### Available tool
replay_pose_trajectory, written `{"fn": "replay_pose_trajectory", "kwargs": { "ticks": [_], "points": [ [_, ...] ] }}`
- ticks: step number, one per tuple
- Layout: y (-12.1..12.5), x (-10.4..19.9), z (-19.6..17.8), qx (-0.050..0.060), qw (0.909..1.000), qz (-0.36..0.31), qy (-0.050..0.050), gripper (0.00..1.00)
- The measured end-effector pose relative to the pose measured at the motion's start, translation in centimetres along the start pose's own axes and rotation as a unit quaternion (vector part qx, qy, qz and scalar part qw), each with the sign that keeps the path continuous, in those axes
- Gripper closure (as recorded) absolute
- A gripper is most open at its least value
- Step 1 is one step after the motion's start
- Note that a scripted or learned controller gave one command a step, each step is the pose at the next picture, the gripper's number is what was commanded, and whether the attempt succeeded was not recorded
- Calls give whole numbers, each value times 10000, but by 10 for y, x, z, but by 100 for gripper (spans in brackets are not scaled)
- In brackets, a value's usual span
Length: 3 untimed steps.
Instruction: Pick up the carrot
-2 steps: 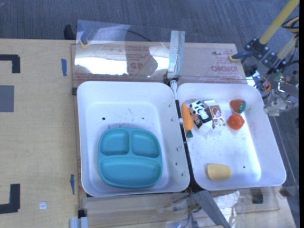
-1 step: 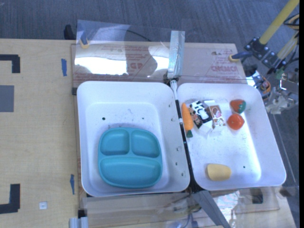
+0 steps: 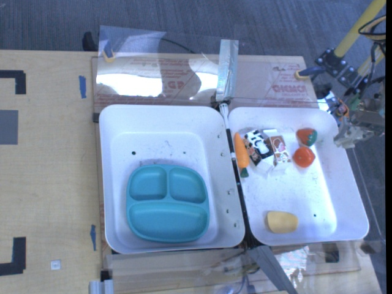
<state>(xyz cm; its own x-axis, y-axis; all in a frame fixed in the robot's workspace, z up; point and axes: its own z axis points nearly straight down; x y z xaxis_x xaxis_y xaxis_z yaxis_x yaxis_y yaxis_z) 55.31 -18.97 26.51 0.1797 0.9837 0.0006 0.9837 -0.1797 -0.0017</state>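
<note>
Camera view: carrot [image 3: 241, 151] lies against the right bin's [image 3: 343, 195] left wall, beside a milk carton [image 3: 260, 146]. End effector [image 3: 350, 133] sits past that bin's right rim; grip state cannot be told.

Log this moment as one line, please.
carrot: lying by right bin's left wall, not gripped | gripper: at right bin's right rim | teal plate: in left bin

Carrot [image 3: 241, 150] against right bin's [image 3: 349, 182] left wall — teal plate [image 3: 166, 202] opposite
</note>
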Motion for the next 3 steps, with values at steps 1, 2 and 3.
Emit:
{"fn": "replay_pose_trajectory", "kwargs": {
  "ticks": [1, 2, 3],
  "points": [
    [0, 0, 1, 4, 10000, -1, -2, 0],
    [6, -17, 129, 43, 9979, 649, 6, 0],
    [54, 20, 148, -24, 9992, 395, -4, 0]
  ]
}}
